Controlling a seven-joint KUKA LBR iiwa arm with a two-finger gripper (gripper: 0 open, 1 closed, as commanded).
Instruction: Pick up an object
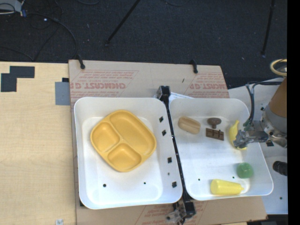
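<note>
The right bin [197, 186] holds several small items: a tan bread roll [189, 124], a brown mushroom-like piece [214, 122], a dark brown chocolate bar [215, 134], a yellow banana-shaped piece [233, 131], a green round piece [244, 170] and a yellow wedge [226, 187]. My gripper [242, 140] reaches in from the right edge and sits low at the bin's right wall. It is right beside the yellow banana-shaped piece and partly covers its lower end. Whether it touches that piece is unclear.
The left bin [93, 186] holds a yellow divided plate [123, 140]. A black divider [171, 146] runs between the two bins. The arm's grey body [276, 121] with cables stands past the right bin's rim.
</note>
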